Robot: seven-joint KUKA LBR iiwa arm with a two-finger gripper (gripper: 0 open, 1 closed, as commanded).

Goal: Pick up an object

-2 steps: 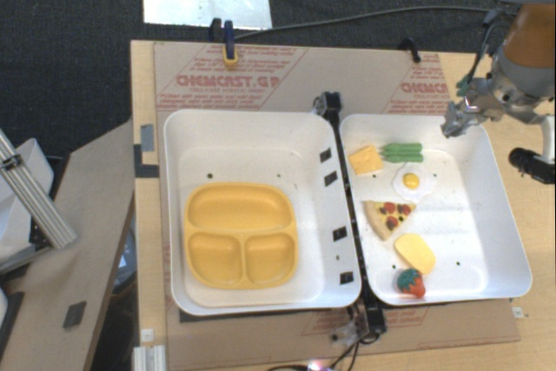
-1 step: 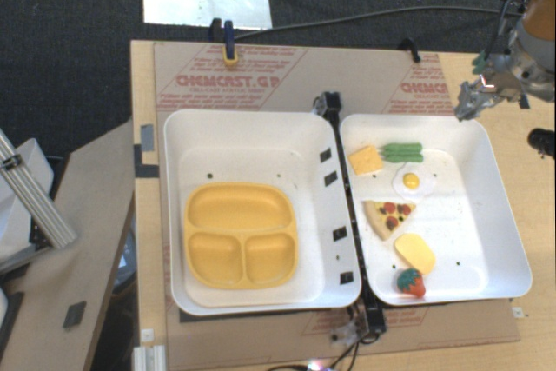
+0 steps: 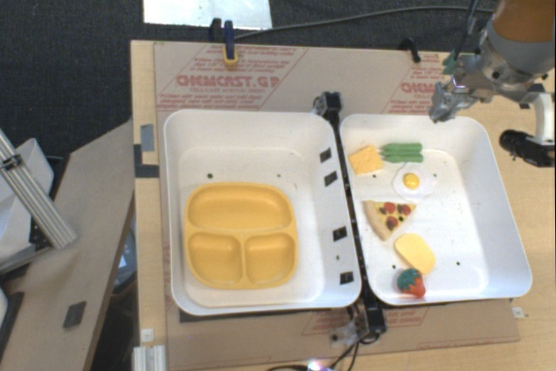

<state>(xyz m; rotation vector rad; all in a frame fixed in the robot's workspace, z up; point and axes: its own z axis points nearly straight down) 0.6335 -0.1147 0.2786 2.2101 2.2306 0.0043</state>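
The camera view shows the gripper (image 3: 443, 106) above the far edge of the right bin (image 3: 495, 213). Whether it is open or closed, I cannot tell. The toy foods lie apart from it.

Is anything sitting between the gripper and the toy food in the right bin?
Nothing visible. The gripper hangs over the right bin's far rim, and the green beans, cheese and fried egg lie uncovered on the bin floor below it.
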